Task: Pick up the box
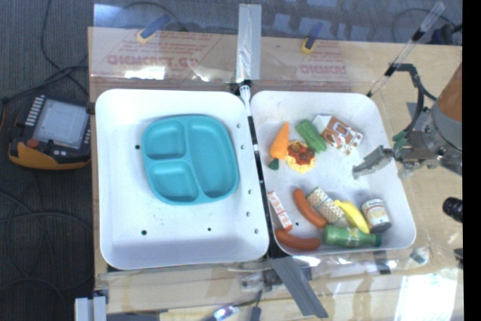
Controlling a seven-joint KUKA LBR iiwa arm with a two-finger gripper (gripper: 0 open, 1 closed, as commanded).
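**Bench inventory: gripper over right bin, box unheld**

Camera view, from above:

- Two-finger gripper (373, 162): grey metal, reaching in from the right on the grey arm (432, 143). It sits over the right edge of the right bin. Whether the fingers are apart or closed cannot be told at this angle. Nothing shows between them.
- Small white box with orange-brown printed panels (340, 134): lying tilted in the upper part of the right bin, up and to the left of the gripper, apart from it.
- Right shallow white bin (361, 105): holds the box and the toy foods below.
- Orange plastic carrot (279, 140): upper left of that bin, tip upward.
- Green pickle-shaped piece (310, 136): between carrot and box.
- Yellow piece with red topping (301, 156): just below the pickle.
- Red sausage (309, 208): lower middle, beside a patterned packet (325, 203).
- Yellow banana (352, 215): right of the packet.
- Small labelled tin can (376, 213): lower right corner.
- Green bottle (349, 237): lying flat along the near wall, next to a second red sausage (297, 240).
- Narrow red-and-white packet (279, 210): by the left wall.
- Left shallow white bin (120, 237): holds a turquoise three-compartment plastic tray (189, 158).
- Orange-edged handheld pendant with screen (49, 133): on the floor, far left.
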